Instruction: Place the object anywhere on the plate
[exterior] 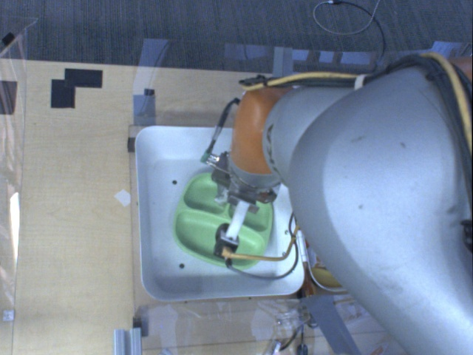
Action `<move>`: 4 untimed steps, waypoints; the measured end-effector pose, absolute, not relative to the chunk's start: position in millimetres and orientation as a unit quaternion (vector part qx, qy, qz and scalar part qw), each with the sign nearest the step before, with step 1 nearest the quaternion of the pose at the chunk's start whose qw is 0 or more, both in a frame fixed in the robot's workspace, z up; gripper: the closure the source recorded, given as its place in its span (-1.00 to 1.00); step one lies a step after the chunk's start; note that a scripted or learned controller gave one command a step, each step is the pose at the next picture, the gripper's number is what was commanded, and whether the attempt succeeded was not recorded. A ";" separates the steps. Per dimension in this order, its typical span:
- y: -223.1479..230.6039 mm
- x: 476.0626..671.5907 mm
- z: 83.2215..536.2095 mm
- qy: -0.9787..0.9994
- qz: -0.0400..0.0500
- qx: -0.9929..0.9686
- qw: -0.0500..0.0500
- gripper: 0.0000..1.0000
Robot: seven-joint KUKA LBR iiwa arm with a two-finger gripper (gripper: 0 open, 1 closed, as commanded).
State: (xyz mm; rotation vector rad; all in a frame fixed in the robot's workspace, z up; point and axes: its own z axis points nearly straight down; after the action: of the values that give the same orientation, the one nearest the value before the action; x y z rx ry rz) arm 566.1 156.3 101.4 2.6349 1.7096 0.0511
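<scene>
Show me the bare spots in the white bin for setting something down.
In the white bin, bare floor runs between its left wall and the green plate, wrapping along the far wall and near-left corner. Crowded: the claw and arm hang over the plate's right side.

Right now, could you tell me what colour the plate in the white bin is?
The plate is light green, seen best in the camera view.

Soft, even light falls from overhead, moderately bright. The grey arm (369,198), right of the gripper (242,195), carries a broad pale sheen and looks slightly blurred. The white bin (159,198) around the gripper appears a little washed out, and a soft shadow darkens the green plate (194,220) just beneath it. Far left of the gripper, a clear panel (15,198) glints. Fine grain throughout.
</scene>
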 end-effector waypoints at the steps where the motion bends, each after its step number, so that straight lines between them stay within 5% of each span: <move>1: 139.9 487.2 190.7 0.417 0.001 0.909 0.000 1.00; 2: 139.9 487.1 190.7 0.417 0.001 0.909 0.000 -1.00; 3: 181.8 494.5 95.0 0.099 0.013 0.995 -0.003 -1.00; 4: 104.9 494.1 184.9 0.104 0.002 0.995 -0.001 -1.00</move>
State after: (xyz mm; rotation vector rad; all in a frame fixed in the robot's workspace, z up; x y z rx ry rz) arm 494.1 104.9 184.9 3.1264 0.3267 0.0051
